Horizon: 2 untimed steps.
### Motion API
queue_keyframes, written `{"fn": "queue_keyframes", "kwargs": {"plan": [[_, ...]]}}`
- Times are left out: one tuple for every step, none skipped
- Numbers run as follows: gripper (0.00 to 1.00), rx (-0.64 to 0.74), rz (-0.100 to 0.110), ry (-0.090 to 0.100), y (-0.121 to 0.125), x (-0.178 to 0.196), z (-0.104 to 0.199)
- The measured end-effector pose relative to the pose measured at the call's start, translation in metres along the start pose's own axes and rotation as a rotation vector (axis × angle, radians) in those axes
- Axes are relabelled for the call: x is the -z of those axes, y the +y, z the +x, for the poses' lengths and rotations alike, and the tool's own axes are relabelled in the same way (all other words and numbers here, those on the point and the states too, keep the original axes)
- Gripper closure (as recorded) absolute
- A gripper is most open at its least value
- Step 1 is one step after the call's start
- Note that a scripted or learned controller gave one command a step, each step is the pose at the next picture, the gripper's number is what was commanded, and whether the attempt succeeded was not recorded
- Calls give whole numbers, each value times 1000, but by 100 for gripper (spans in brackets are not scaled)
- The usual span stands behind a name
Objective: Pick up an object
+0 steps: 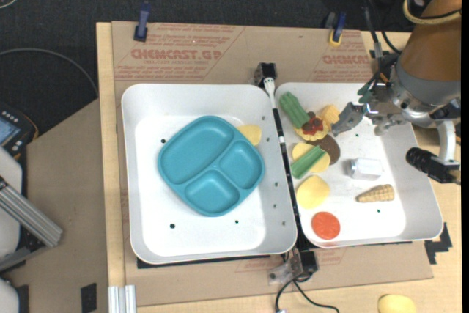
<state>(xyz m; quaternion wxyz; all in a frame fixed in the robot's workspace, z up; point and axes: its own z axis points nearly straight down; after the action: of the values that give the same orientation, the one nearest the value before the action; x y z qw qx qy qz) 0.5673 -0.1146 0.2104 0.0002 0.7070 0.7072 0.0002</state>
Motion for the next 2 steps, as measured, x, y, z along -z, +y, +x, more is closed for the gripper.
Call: {"fn": "queue_keyframes", "kwargs": {"plan": [[0,9,5,5,-91,44,95],[100,0,1,1,-87,52,89]]}}
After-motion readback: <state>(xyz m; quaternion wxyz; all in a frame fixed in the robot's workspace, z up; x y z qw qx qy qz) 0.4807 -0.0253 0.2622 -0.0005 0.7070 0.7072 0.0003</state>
